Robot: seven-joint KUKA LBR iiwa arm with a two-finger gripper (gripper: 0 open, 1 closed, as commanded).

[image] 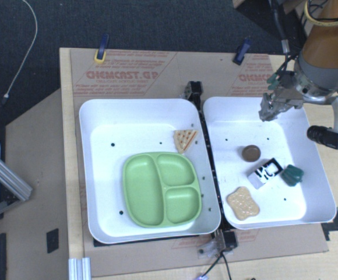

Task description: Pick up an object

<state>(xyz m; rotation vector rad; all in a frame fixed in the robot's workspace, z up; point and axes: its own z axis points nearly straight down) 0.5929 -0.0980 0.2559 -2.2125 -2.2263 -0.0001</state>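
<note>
The hand (272,107) hangs over the far edge of the right bin (314,209); whether it is released or clenched cannot be told, and nothing shows in it. The right bin contains a brown disc (251,153), a black-and-white block (265,172), a teal piece (292,175) and a tan toast-shaped piece (242,203). The left bin (99,156) contains a green divided plate (161,188) with a waffle-patterned wedge (184,139) just beyond its far right corner.

Open floor across upper right bin (317,186); 4 items clustered low-centre: brown disc (251,153), black-white box (265,172), teal block (292,174), cracker (242,203).
</note>
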